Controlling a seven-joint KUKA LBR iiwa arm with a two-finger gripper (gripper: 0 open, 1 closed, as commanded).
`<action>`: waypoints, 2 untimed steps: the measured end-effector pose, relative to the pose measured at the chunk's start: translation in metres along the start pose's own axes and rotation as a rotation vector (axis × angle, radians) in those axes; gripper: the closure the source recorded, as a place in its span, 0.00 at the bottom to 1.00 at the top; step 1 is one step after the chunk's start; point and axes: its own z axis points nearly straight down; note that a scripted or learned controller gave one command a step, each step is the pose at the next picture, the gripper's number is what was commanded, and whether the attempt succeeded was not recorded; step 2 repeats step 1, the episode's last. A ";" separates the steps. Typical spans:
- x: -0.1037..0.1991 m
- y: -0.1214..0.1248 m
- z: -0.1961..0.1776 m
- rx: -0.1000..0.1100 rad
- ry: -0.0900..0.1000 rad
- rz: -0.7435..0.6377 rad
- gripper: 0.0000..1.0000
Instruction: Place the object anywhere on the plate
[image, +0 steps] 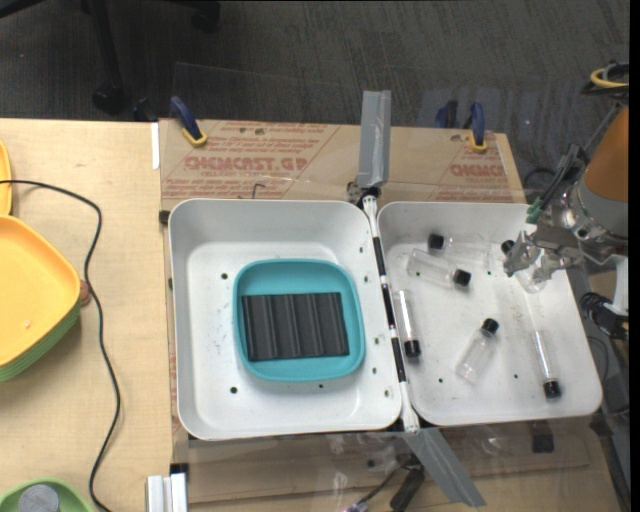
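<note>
The gripper (532, 262) hovers with fingers spread above the right bin (585, 395), where clear black-capped vials (475, 350) lie scattered, while the teal plate (297, 322) sits in the left bin (190, 300)

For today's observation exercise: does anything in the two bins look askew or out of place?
Nothing is spilled or damaged. The clear vials lie scattered at mixed angles in the right bin; one rests against the divider. The teal plate sits squarely in the left bin.

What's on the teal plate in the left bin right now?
The teal plate carries a dark ribbed insert across its middle, with no vial on it. The insert covers the plate's floor, so whatever lies beneath it cannot be seen.
</note>
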 end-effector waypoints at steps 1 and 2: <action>0.000 0.000 0.000 0.000 0.000 0.000 0.00; 0.000 0.000 0.000 0.000 0.000 0.000 0.00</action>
